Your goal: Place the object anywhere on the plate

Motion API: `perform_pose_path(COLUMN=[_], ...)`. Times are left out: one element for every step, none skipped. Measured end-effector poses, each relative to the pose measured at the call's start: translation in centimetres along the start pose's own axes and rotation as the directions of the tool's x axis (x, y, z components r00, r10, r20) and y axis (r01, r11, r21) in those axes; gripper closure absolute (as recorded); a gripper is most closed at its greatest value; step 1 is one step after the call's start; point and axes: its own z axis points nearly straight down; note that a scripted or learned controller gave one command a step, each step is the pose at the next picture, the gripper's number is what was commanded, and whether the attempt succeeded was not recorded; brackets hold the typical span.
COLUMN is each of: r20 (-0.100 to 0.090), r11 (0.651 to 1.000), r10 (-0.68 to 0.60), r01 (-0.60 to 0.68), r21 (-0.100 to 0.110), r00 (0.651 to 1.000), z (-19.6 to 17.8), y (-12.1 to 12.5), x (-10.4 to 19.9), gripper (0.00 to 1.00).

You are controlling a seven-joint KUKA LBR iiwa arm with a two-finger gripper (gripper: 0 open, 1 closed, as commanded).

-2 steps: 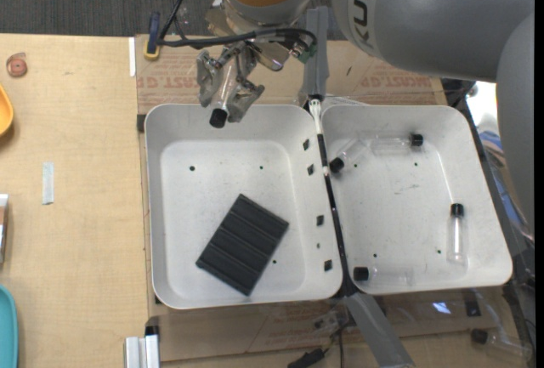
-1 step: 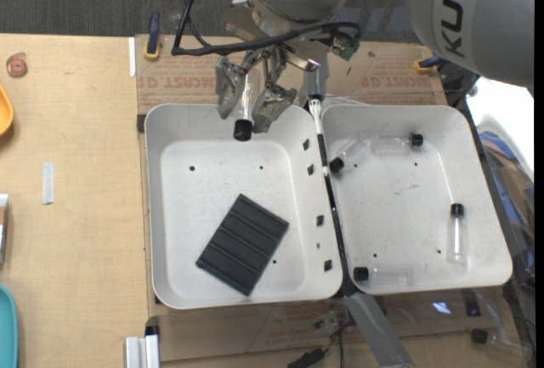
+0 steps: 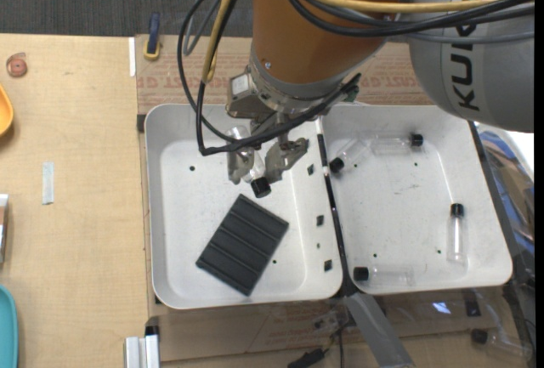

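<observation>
The gripper [image 3: 259, 162] hung over the left bin [image 3: 170, 188], fingers spread and holding nothing. One dark ribbed slab [image 3: 244, 243], apparently the plate, lay just below it toward the near edge, long axis running near-left to far-right. A small black piece [image 3: 260, 186] sat just below the fingertips.
</observation>
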Motion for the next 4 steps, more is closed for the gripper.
perform_pose_path(r20=[0.0, 0.0, 0.002, 0.008], r11=[0.957, 0.957, 0.599, 0.606], r10=[-0.29, -0.29, -0.801, -0.796], r01=[0.29, 0.29, 0.801, 0.796], r21=[0.0, 0.0, 0.001, 0.002], r00=[0.957, 0.957, 0.599, 0.606], z=[1.1, 1.1, -6.1, -6.8], y=[1.5, 1.5, -1.7, -1.9], x=[5.7, 5.7, -1.7, -1.7], gripper=[1.0, 0.0, 0.0, 1.0])
